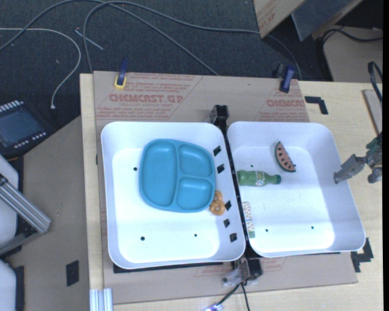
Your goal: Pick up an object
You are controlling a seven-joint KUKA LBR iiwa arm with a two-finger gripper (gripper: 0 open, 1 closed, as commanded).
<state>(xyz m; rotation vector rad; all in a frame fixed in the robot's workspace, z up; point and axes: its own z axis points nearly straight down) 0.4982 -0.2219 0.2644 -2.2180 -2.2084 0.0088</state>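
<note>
Green bottle [258,178] lay on side at left of right bin [316,240], watermelon slice toy [284,157] just above-right. End effector [355,168] at frame's right edge over bin rim, open/closed state unreadable. Blue divided plate [177,175] and small orange toy [217,206] sat in left bin [164,243].

a pale wooden table [91,200] sits on a dark carpeted floor [36,67]. a printed cardboard sheet [158,97] covers its top, held at the far edge by a blue-and-yellow clamp [121,76] and a blue clamp [287,78]. thin white cables [67,45] loop over the carpet. a dark screen device [19,126] lies at the left, with a metal rail [21,203] below it. a cardboard box [276,13] stands at the top right. the light is even.
</note>
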